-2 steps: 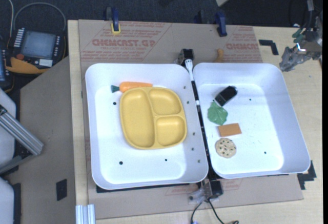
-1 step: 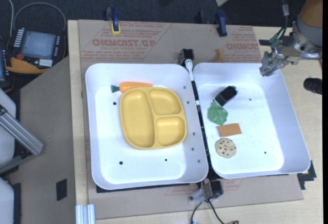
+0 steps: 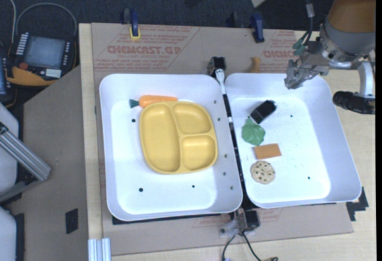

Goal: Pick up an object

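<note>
In the right bin (image 3: 322, 134) lie a black block (image 3: 262, 111), a green leafy piece (image 3: 252, 132), an orange-brown square cracker (image 3: 267, 151) and a chocolate-chip cookie (image 3: 262, 172). My gripper (image 3: 294, 79) hangs over the far edge of that bin, up and to the right of the black block, with nothing visible between its fingers. The left bin (image 3: 119, 134) holds a yellow divided plate (image 3: 178, 137) with an orange carrot (image 3: 156, 100) lying just behind it.
The bins sit side by side on a cardboard sheet (image 3: 179, 45) held by blue clamps (image 3: 133, 25). A black fitting (image 3: 217, 66) stands at the far end of the seam between the bins. A handheld pendant (image 3: 42, 54) lies off the bench at left.
</note>
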